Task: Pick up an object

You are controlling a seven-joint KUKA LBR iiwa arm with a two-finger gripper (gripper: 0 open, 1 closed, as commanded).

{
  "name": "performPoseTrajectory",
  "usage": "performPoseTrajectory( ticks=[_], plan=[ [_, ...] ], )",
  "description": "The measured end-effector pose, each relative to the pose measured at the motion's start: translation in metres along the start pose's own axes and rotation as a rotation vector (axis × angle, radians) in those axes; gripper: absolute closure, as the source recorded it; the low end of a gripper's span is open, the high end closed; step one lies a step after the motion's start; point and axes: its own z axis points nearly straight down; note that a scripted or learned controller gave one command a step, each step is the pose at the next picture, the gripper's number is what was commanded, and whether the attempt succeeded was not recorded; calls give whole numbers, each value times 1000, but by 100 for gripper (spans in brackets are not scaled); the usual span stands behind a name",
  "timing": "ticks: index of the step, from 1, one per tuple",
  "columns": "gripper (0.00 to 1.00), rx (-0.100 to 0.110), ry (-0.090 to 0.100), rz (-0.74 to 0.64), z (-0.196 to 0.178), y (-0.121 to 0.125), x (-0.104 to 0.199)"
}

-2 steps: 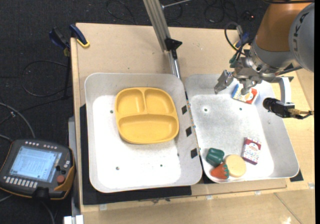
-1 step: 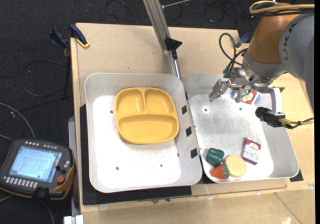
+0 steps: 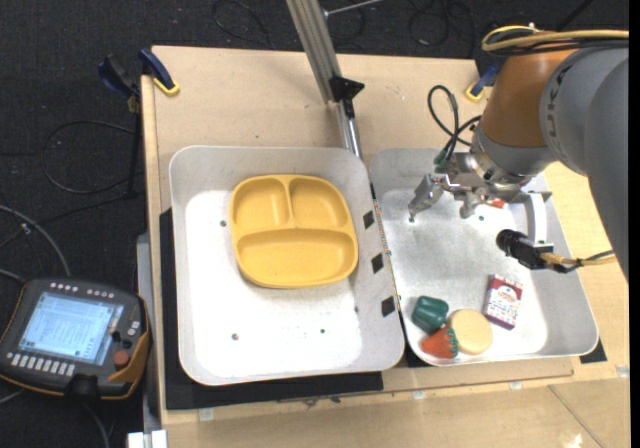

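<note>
Upper right of frame: gripper [image 3: 438, 198] hangs above the right bin [image 3: 570, 336], fingers spread, nothing between them.
You have no pick yet; objects sit lower right, untouched.

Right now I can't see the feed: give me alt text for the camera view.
The gripper hangs over the upper part of the right bin, apart from the objects clustered at its near edge: a green piece, a red piece, a cream round and a small red carton. The left bin holds a yellow divided plate.
</note>
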Motion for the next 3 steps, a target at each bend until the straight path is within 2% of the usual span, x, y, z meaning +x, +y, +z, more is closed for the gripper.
performPoseTrajectory(
  ticks=[1,3],
  plan=[
    [100,-6,0,0,-13,2,0],
    [100,-11,-1,-4,-114,10,6]
  ],
)
